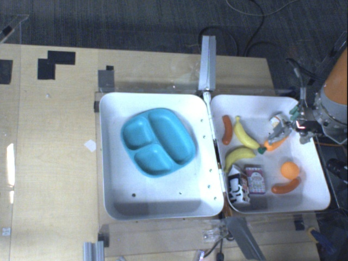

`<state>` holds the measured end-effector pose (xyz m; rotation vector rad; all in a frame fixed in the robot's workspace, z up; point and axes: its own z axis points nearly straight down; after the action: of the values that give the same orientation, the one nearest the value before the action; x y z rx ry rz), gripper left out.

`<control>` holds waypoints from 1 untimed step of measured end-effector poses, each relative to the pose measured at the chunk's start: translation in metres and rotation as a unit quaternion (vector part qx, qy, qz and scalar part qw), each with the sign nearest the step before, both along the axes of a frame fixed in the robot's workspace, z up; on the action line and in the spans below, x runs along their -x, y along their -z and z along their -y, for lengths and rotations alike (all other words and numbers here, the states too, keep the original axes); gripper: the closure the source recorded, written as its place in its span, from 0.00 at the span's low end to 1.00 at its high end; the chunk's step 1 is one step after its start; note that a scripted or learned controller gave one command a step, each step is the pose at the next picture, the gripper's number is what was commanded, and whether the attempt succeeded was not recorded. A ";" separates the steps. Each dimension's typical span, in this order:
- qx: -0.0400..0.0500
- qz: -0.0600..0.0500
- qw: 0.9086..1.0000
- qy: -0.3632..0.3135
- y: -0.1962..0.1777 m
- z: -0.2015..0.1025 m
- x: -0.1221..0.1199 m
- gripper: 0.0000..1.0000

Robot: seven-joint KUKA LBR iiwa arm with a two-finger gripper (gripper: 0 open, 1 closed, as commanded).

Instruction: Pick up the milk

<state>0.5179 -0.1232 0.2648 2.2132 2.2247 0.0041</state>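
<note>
Camera view, arm reaching from right, tool [278, 125] (finger state unclear) over carrot [274, 143], milk [235, 187] apart

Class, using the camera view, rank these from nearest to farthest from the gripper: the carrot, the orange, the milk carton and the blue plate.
1. Carrot: right bin, just below the gripper.
2. Orange: right bin, further toward the front.
3. Milk carton: right bin's front left corner, beside the chocolate box.
4. Blue plate: in the left bin.

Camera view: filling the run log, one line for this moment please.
gripper: above carrot, right bin | milk: untouched, bin's near-left corner | phase: not yet picked
</note>
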 end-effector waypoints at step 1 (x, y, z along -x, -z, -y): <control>-0.001 -0.001 0.999 0.049 0.128 -0.041 -0.038 0.00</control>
<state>0.5554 -0.0825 0.1363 2.3215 2.1154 0.0022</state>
